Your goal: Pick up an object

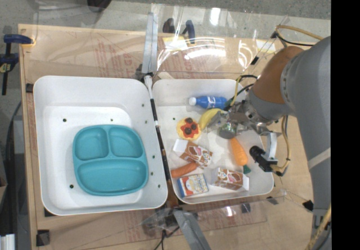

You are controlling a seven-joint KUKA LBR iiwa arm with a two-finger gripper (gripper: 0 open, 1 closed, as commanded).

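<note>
Evidently the gripper [229, 128] hangs low between banana [209, 117] and carrot [239, 152] to pick one (its grip state: unclear).

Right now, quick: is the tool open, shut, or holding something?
Tool: low in the right white plastic bin, beside the yellow toy banana and the orange toy carrot; whether it is open, shut or holding anything cannot be told.

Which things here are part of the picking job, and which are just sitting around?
Job:
gripper
banana
carrot
blue bottle
sausage
snack packets
right bin

Lying about:
teal divided plate
left bin
blue clamp
</note>
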